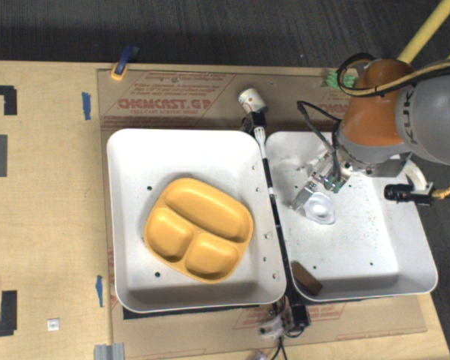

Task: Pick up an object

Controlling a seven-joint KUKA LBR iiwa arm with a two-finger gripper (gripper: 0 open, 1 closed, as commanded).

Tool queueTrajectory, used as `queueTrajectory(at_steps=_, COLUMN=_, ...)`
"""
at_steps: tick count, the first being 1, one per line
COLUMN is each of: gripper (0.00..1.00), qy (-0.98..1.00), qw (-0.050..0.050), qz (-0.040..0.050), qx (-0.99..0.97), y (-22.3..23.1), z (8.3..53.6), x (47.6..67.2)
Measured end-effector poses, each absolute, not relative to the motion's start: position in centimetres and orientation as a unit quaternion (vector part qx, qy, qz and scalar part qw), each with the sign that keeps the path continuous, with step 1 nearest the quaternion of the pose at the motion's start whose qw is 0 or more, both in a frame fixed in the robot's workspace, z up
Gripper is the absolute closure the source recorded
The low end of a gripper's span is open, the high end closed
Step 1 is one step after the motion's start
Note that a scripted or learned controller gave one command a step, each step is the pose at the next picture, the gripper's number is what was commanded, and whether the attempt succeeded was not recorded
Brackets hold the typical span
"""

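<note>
- The counter (45, 201) carries two shallow white bins set side by side, their inner edges touching.
- The left bin (135, 156) holds one object: a yellow divided plate (199, 227) with three compartments, lying slightly turned near the bin's middle.
- One blue clip (123, 62) sits on the cardboard sheet behind the left bin, well apart from it.
- The right bin (375, 253) holds one small dark brown object (306, 278) near its front left corner, close to the bin wall.
- One arm, grey with an orange band (371, 111), reaches over the right bin's rear half.
- Its end effector (317, 201) points down into the right bin's left half, its tip near or touching the bin floor; from this angle I cannot tell whether it is wide or narrow, and nothing is visibly held.
</note>
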State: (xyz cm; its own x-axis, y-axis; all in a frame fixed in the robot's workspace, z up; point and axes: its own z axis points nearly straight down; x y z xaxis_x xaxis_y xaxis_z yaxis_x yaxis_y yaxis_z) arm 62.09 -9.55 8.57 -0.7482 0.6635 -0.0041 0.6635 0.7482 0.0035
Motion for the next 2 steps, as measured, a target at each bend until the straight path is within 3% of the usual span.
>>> queueTrajectory(at_steps=1, gripper=0.00, qy=0.916, qw=0.001, qz=0.0005, qx=0.401, y=-10.3, z=8.6, x=55.2)
queueTrajectory(at_steps=2, gripper=0.00, qy=0.869, qw=0.000, qz=0.0003, qx=0.495, y=-10.9, z=10.6, x=52.6)
